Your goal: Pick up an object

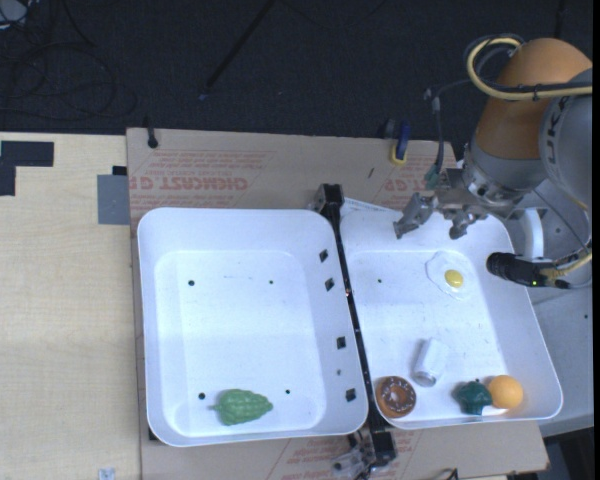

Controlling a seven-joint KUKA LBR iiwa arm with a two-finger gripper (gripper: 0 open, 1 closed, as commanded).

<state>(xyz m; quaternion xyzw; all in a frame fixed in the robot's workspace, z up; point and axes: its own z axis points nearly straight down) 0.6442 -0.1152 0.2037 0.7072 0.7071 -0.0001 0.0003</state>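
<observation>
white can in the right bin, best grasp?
The can lies on its side, near the middle of the right bin, with free floor around it. Probably come straight down and close the gripper across its round body at mid-length, fingers on the two long sides. The doughnut sits close below its lower end.

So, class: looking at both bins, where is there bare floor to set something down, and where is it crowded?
Left bin: bare apart from the green leafy toy at its near edge. Right bin: bare between the divider and the fried egg. Crowded along its near edge: donut, white cylinder, small green toy, orange.
</observation>
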